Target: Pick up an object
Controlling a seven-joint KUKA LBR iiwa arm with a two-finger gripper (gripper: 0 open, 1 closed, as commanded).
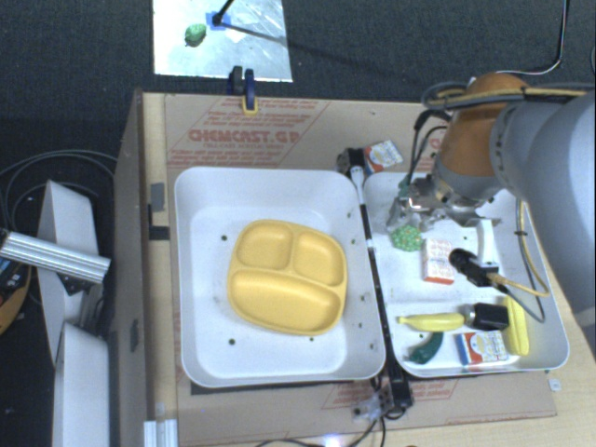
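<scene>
Right bin point(559, 343): gripper point(407, 214) low at far left corner, finger state impossible to tell; green knobbly ball point(407, 238) just beneath, touching or not unclear. Left bin point(186, 277): yellow divided plate point(287, 276).

You get bright, even overhead light; both white bins point(279, 189) come close to washing out, with soft, short shadows. A shiny sheet point(223, 26) far up-left of the gripper point(410, 214) throws glare. The arm point(531, 147) nearest you looks soft; edges elsewhere stay fairly sharp.
</scene>
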